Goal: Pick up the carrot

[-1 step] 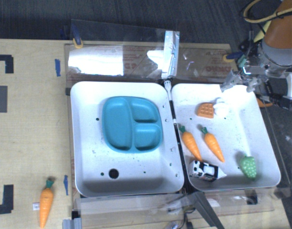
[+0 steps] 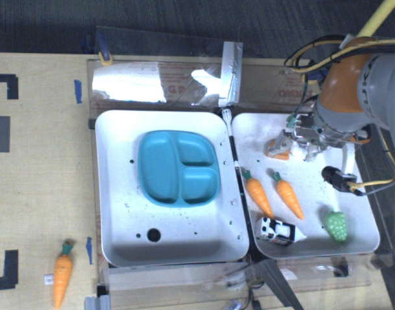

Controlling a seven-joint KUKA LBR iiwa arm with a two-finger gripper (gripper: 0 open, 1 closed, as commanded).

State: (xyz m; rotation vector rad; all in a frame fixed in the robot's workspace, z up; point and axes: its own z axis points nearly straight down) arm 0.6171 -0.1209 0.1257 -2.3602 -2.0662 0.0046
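Gripper (image 2: pixel 299 144) over right bin (image 2: pixel 372 234), grip unclear, orange object (image 2: pixel 277 150) partly hidden

A blue divided plastic tray (image 2: pixel 179 167) is showing in the white bin (image 2: pixel 113 173); orange carrots with green tops (image 2: pixel 288 195) are lying beside a black-and-white cow-patterned toy (image 2: pixel 275 230) and green grapes (image 2: pixel 336 225).
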